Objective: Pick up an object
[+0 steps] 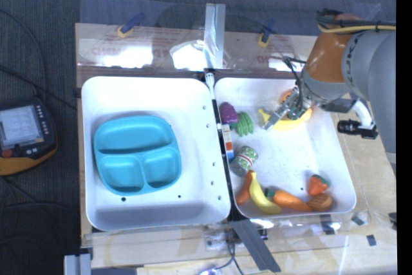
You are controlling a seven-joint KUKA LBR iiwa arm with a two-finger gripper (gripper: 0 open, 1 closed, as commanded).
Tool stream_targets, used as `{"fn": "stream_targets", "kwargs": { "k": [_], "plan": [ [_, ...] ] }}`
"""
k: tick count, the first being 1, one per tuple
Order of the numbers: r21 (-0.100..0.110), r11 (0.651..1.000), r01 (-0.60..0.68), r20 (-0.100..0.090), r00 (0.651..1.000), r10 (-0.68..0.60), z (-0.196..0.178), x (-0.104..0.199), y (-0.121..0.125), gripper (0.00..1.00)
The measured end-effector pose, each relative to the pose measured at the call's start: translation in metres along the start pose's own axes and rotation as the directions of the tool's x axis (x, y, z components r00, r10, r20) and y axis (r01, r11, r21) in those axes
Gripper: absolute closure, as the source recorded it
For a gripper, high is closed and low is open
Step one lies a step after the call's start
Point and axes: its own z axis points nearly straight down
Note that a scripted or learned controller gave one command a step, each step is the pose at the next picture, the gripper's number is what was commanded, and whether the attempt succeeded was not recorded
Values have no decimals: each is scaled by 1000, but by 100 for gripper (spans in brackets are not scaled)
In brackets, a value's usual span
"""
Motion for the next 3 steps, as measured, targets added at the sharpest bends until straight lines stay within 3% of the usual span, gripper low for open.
{"fn": "stream_targets", "kwargs": {
  "k": [1,2,3],
  "plan": [
    [1,980,-198,1,980,198,-1,47,23,100],
    [1,939,343,1,939,-343,-1,18,-7,100],
    [-1,958,288,1,958,-288,-2,58,23,100]
  ]
}}
